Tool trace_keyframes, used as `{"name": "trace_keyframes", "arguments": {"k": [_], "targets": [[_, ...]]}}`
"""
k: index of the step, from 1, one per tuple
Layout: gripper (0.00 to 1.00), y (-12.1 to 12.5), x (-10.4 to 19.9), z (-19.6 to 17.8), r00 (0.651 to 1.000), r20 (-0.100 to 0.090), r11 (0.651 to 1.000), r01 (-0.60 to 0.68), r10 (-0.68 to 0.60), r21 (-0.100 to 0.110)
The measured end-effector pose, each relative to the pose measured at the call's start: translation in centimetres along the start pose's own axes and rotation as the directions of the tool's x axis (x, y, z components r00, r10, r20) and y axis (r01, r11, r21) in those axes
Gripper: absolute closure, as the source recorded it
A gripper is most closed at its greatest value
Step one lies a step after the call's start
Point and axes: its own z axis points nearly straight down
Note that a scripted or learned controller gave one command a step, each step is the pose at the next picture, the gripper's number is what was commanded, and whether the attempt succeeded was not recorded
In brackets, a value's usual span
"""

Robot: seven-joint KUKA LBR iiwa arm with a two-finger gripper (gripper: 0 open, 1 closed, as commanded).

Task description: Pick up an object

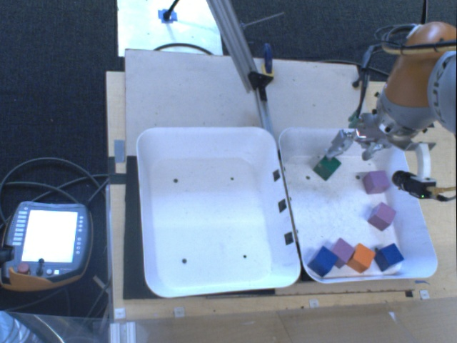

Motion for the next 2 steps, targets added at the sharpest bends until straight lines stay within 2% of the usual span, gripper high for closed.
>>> {"name": "trace_keyframes", "arguments": {"k": [1, 2], "targets": [[0.0, 0.1, 0.7, 4.4, 1.0, -0.001, 1.0, 0.002, -0.002, 0.0], [1.0, 0.3, 0.6, 3.0, 1.0, 0.001, 1.0, 0.003, -0.003, -0.007]]}}
